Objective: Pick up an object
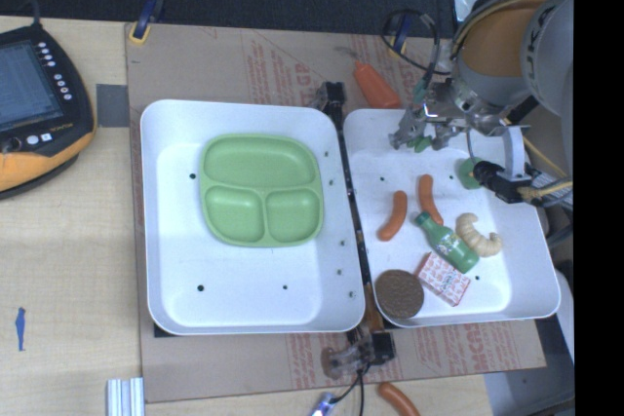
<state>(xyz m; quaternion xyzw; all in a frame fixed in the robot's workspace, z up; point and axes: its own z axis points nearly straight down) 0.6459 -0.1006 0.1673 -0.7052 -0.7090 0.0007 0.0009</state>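
Brown cardboard point(244, 63) under white bins point(166, 297)

One fixed cam above bench, angled down (slight slant) on both bins point(156, 209), arm point(507, 24) entering right.

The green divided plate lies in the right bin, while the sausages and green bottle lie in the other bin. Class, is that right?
Not quite. The camera view shows the green divided plate in the left bin; the sausages and green bottle lie in the right bin.
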